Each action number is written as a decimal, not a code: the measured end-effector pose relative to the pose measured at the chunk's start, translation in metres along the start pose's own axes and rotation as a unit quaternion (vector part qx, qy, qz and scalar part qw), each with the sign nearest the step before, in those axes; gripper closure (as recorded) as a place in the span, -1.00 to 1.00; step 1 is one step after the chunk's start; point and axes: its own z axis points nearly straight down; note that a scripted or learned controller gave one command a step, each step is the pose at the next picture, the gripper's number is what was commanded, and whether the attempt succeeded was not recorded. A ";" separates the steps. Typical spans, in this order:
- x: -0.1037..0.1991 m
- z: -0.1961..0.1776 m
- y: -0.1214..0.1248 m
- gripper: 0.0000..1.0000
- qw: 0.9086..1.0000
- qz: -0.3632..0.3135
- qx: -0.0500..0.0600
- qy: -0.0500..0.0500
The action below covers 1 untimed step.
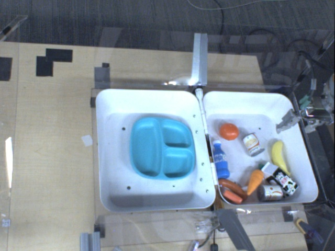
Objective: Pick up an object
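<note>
Right bin (246, 104), far half bare; gripper (288, 120) at rim.

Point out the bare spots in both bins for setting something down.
Left bin: a bare white margin rings the blue tray, widest along its near edge. Right bin: bare across the far part, beyond the orange ball. Crowded at the near right corner, around the carrot.

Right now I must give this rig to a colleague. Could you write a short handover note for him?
Gripper: at the right bin's far right rim, above the banana, nothing seen between its fingers.
Things: all in the right bin: orange ball, small can, blue bottle by the divider, carrot, hot dog and a black-and-white item at the near edge. The left bin holds a blue divided tray.
Done: no object lifted.
Left: grasp one object and lift it.
</note>
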 end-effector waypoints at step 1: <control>0.044 0.149 0.016 -1.00 1.000 -0.009 0.001 0.001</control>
